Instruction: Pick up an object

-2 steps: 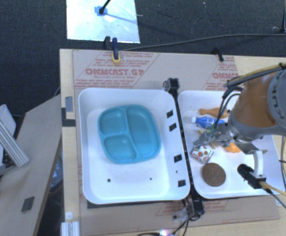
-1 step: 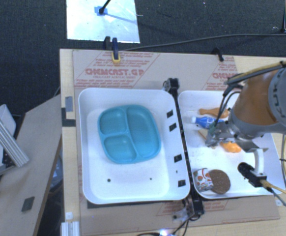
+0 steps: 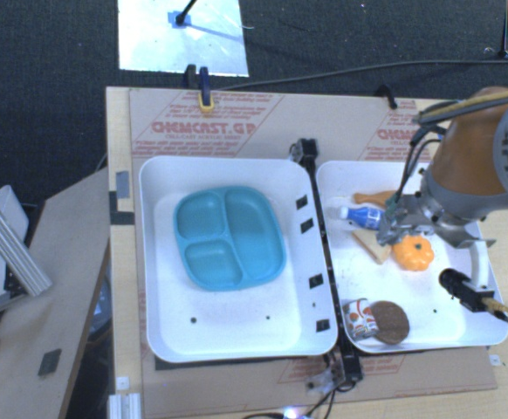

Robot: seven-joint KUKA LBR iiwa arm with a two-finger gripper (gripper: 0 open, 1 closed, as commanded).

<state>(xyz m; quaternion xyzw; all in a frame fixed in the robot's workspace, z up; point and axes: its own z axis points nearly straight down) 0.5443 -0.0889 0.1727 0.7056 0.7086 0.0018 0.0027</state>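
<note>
Over the right bin (image 3: 463, 326), the claw (image 3: 397, 223) sits low by the small bottle (image 3: 365, 216) and orange pumpkin (image 3: 413, 253), nothing lifted yet.

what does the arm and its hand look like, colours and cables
The arm is bulky and rounded: an orange band above a grey wrist section. A yellowish cable and darker cables run along its top from the right. The hand below is a small cluster of grey and dark metal parts; its details are too small to make out.
</note>
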